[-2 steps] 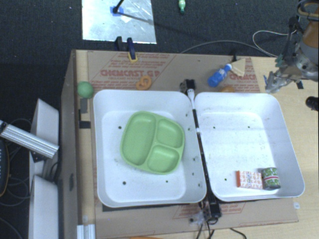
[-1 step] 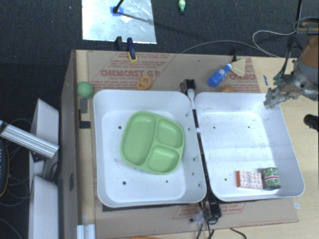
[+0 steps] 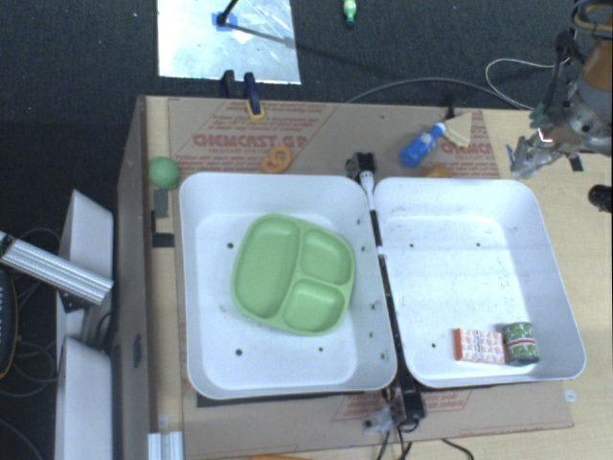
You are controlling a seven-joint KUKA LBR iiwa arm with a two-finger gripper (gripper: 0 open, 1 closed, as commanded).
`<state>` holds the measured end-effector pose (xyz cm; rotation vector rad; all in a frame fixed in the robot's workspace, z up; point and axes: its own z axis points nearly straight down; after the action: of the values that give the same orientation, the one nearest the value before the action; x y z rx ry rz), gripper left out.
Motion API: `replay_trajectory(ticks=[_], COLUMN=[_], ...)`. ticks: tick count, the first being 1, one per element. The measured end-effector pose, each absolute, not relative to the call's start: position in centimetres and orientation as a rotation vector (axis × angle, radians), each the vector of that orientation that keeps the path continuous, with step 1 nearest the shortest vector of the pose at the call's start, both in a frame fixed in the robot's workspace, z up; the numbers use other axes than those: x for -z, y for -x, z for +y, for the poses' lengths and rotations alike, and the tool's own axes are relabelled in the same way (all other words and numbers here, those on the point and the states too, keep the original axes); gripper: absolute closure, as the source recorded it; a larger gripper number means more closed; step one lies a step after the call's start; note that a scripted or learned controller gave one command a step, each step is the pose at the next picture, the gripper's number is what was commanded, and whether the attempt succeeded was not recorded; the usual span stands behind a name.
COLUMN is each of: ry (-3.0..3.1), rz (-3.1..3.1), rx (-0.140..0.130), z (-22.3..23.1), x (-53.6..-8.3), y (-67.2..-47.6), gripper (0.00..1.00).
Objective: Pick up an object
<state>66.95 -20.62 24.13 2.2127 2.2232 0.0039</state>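
Dark carpet floor behind; brown cardboard-covered surface (image 3: 316, 127) carries two white bins side by side. Left bin (image 3: 206, 247) holds a green divided plate (image 3: 292, 274), lying flat, roughly centred. Right bin (image 3: 536, 247) holds two small items at its near right corner: a red-and-white packet (image 3: 478, 346) and a green patterned can (image 3: 520, 343) just beside it, touching or nearly so. Behind the bins on the surface: green ball (image 3: 164, 172) at left, orange ring-shaped item (image 3: 276, 159), blue bottle (image 3: 421, 147). Silver sheet (image 3: 228, 27) and small green bottle (image 3: 350, 8) lie on the floor. Gripper (image 3: 538, 151) sits at upper right, outside the right bin's far corner, well apart from packet and can; too blurred, cannot tell if it is open or closed.
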Motion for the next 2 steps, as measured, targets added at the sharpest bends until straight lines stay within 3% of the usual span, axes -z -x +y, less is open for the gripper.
replay_trajectory(ticks=[1,2], ry=[-2.218,-2.214], rz=[2.221,2.224], rx=[0.0,-0.003], z=[-20.7,-20.6], x=[-24.8,-25.3], y=[-58.6,-63.2], gripper=[1.0,1.0])
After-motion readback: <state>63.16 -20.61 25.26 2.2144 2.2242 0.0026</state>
